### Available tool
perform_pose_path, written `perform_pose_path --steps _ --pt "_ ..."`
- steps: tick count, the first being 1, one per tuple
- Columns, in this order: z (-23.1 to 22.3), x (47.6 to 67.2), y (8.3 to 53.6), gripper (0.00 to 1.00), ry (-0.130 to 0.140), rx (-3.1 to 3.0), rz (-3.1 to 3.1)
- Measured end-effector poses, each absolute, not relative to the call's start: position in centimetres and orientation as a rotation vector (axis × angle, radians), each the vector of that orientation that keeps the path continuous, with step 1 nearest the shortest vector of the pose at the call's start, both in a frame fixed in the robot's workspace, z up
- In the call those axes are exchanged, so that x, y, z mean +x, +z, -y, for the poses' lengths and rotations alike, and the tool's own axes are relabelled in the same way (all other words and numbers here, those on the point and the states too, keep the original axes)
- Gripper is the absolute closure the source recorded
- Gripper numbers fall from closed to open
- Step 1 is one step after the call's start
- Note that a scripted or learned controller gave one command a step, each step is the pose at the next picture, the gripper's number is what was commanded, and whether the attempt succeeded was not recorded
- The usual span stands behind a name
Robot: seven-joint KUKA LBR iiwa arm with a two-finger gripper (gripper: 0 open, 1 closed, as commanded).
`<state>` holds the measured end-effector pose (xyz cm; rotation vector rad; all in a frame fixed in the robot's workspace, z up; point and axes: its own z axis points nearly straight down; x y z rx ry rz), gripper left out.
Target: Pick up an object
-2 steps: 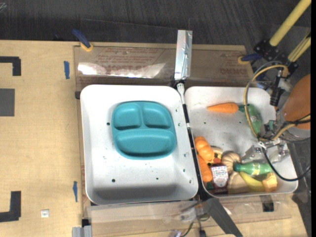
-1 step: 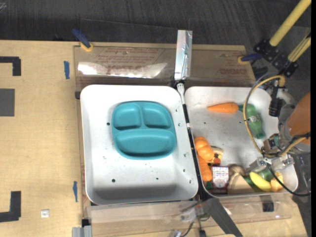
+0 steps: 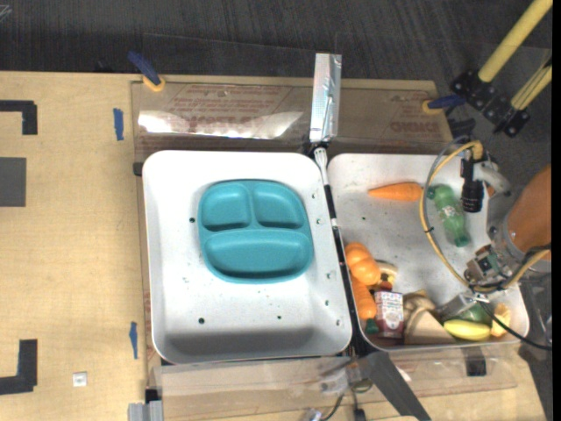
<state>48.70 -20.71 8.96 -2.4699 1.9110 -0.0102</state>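
The right bin (image 3: pixel 399 235) holds a carrot (image 3: pixel 396 192) at the back and a green bottle (image 3: pixel 450 214) beside it. An orange toy (image 3: pixel 361 270) lies along its left wall. At the front sit a small red and white box (image 3: pixel 388 311), a tan block (image 3: pixel 422 323) and a yellow banana (image 3: pixel 467 329). My gripper (image 3: pixel 476 303) hangs low over the bin's front right corner, just above the banana and something green. The wrist and cables cover its tips.
The left bin (image 3: pixel 175 323) carries a teal divided plate (image 3: pixel 255 230) in its middle. A looped yellow cable (image 3: pixel 431 226) hangs over the right bin's back half. A foil-wrapped bar (image 3: pixel 326 95) stands behind the gap between the bins.
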Motion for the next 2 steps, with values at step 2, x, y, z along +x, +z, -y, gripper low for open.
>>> perform_pose_path --steps 2 --pt "20.09 48.99 8.91 0.0 -0.024 -2.706 -1.541"
